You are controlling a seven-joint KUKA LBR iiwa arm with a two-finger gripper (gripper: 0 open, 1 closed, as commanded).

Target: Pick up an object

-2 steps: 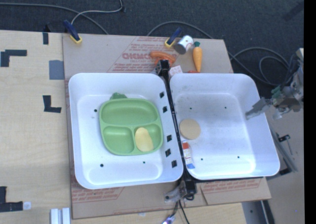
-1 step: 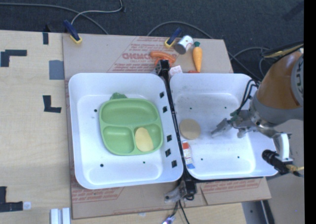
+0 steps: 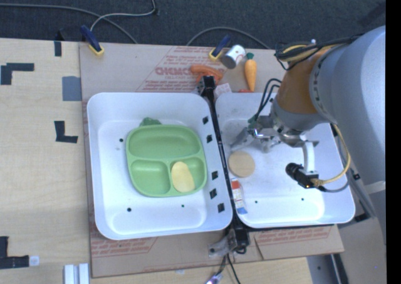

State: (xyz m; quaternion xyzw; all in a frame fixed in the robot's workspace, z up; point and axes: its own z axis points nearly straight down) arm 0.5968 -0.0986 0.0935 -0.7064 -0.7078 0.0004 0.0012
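The gripper [image 3: 260, 135] hangs low in the right bin [image 3: 326, 210], just above the round tan cookie [image 3: 241, 165]; its finger spread, I can't tell.

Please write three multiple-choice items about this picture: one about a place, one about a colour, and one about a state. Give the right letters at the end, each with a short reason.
1. Where does the yellow piece lie?
A. in a lower compartment of the divided plate
B. on the bench beside the carrot
C. in the right bin

2. What colour is the divided plate?
A. white
B. green
C. orange

3. How does the round tan disc lie?
A. flat on the right bin's floor
B. stacked on the plate
C. leaning on the carrot

Answers: 1 A, it rests inside the plate's lower right section. 2 B, the plate is light green. 3 A, it lies flat below the gripper.
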